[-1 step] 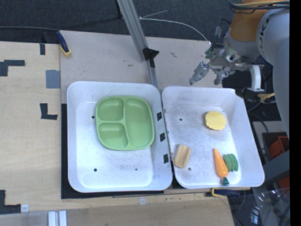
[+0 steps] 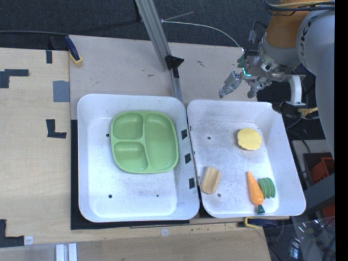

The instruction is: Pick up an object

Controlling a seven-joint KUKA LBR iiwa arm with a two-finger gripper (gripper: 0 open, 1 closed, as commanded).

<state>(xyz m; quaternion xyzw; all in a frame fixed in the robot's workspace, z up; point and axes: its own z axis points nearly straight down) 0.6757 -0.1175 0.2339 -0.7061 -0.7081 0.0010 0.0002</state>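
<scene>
Green tray (image 2: 144, 141), orange carrot (image 2: 254, 187).

A single camera hangs above the bench (image 2: 125, 69) and looks down on it at a slant, so the far edge sits toward the top of the picture and the near edge toward the bottom. It stands far enough back to take in both white bins whole: the left bin (image 2: 89, 162) and the right bin (image 2: 283, 145) lie side by side across the middle. A metal post (image 2: 155, 29) rises from the bench toward the lens. The arm (image 2: 304, 20) comes in from the upper right corner, cut off by the picture's edge.
</scene>
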